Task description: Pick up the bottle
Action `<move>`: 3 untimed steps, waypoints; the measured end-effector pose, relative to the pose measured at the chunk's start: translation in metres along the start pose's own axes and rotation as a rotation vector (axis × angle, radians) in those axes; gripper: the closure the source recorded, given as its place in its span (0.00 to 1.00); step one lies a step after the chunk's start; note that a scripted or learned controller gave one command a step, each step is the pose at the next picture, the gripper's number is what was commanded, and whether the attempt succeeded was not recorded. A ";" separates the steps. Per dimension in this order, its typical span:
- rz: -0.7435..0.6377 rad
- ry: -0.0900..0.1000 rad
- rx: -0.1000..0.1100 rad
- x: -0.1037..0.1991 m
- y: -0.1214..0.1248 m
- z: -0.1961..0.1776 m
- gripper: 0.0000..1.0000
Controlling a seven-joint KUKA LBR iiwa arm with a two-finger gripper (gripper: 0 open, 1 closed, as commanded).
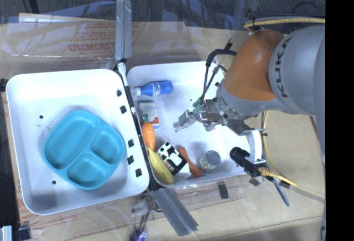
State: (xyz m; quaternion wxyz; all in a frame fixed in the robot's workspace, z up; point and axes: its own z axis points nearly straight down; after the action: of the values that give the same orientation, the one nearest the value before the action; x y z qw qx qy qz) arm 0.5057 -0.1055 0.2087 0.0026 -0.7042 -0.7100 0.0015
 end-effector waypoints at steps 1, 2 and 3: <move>-0.006 0.000 0.002 0.000 0.001 -0.010 1.00; -0.296 -0.003 -0.005 -0.027 0.036 0.025 1.00; -0.295 -0.003 -0.005 -0.028 0.036 0.025 0.00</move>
State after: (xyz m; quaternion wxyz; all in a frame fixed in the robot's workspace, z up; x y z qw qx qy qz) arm 0.5413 -0.1329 0.1832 -0.0003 -0.5922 -0.8058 0.0004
